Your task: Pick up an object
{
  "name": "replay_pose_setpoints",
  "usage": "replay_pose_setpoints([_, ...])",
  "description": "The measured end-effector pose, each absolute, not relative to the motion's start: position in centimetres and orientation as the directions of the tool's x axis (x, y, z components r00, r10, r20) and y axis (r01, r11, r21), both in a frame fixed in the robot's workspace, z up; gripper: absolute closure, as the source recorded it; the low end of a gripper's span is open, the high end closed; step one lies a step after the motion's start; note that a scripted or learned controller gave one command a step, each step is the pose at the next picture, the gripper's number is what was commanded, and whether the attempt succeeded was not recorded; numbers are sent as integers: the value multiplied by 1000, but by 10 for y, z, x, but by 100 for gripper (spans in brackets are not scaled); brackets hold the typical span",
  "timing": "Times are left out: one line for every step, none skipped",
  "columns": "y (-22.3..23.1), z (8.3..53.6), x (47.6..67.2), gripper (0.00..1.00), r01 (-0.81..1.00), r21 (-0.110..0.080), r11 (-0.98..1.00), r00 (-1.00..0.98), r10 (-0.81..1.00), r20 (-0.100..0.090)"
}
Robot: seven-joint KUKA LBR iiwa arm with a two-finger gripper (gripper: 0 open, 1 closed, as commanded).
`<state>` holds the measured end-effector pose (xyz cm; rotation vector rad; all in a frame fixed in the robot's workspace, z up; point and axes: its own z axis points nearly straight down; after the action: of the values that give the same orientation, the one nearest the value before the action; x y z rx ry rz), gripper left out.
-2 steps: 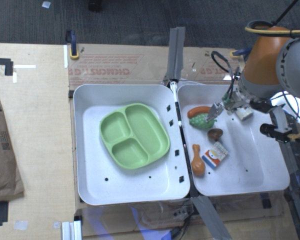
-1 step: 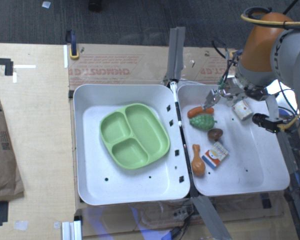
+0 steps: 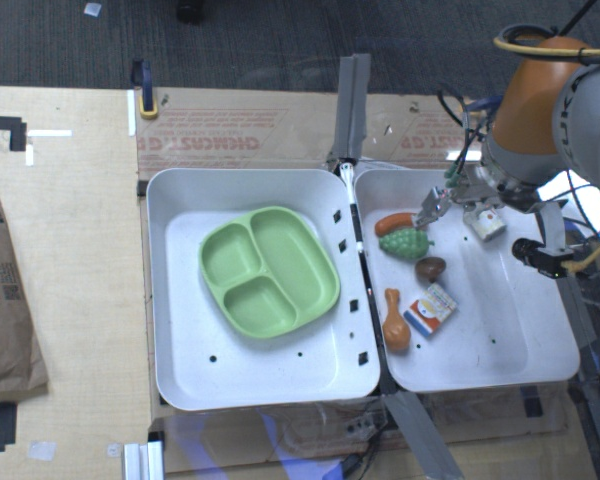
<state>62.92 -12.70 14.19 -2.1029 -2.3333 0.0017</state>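
The right bin (image 3: pixel 500 338) holds several small things. An orange sausage-shaped piece (image 3: pixel 393 224) lies at its back left, touching a bumpy green piece (image 3: pixel 406 244). A brown oval piece (image 3: pixel 431 267) sits just to the right of the green one. Nearer the front lie a small white, blue and orange carton (image 3: pixel 432 311) and an orange drumstick shape (image 3: pixel 395 323). My gripper (image 3: pixel 432 208) hangs low over the bin's back left, just right of and above the orange and green pieces. Nothing shows in its grasp.
The left bin (image 3: pixel 180 348) holds a green divided plate (image 3: pixel 270 271). A grey bar (image 3: pixel 352 108) stands behind the seam between the bins. The arm's body and cables (image 3: pixel 540 118) fill the back right. A brown paper bag (image 3: pixel 5 298) lies on the bench at far left.
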Motion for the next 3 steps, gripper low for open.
replay_pose_setpoints([-95,92,608,0,986,-1,168,-168,986,-1])
replay_pose_setpoints([-97,101,608,100,987,-1,163,-163,987,-1])
replay_pose_setpoints([-23,191,601,100,997,-1,72,-72,997,-1])
